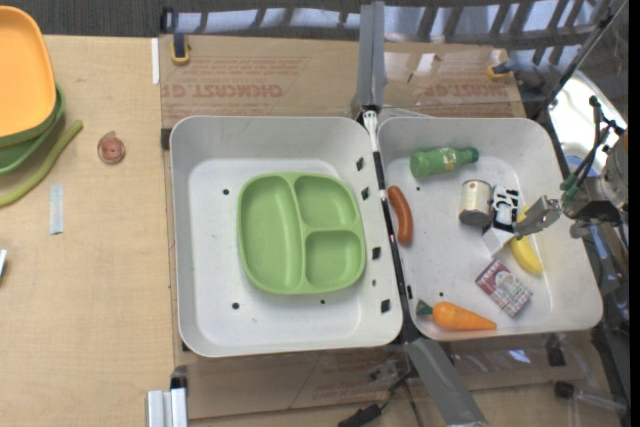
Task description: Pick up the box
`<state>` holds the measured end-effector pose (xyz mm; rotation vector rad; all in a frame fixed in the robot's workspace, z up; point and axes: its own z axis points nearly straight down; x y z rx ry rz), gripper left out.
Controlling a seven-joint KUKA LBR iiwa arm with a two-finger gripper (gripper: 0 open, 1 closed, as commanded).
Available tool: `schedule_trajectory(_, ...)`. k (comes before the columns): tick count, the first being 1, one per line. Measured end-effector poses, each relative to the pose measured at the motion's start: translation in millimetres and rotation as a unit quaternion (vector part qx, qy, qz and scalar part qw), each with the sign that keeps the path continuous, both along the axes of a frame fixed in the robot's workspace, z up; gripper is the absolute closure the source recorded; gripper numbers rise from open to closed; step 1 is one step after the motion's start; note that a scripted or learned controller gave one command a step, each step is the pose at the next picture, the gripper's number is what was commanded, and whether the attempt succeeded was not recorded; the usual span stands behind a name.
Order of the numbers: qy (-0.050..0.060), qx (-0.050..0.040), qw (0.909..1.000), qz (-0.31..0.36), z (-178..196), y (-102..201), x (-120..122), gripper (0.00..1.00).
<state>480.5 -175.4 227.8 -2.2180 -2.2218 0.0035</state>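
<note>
- A green divided plate [301,233] is held in the left bin [200,315].
- The box [503,288], bottle [442,160], carrot [462,317], banana [527,254], sausage [402,213] and can [474,202] are held in the right bin [560,320].
- The gripper's [536,218] state cannot be told.

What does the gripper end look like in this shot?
The gripper is slim grey metal, coming in from the right edge. Behind it are a small green part and thin dark cables. It's too small to make out markings.

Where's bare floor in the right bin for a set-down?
Right bin: bare floor between sausage, can and carrot. Crowded along the right side: gripper, banana, box. Left bin: strip left of green tray.
</note>
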Motion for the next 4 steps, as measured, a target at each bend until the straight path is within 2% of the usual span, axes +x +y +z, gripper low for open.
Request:
schedule_trajectory(1,-0.001,0.0004,1.0000,0.005,-137,10,5,0.00)
schedule_trajectory(2,0.000,0.0004,1.0000,0.003,-128,9,4,1.00)
schedule_trajectory(3,0.000,0.0004,1.0000,0.003,-128,9,4,0.00)
schedule_trajectory(4,-0.001,0.0043,0.9974,0.071,-136,-40,-2,0.00)
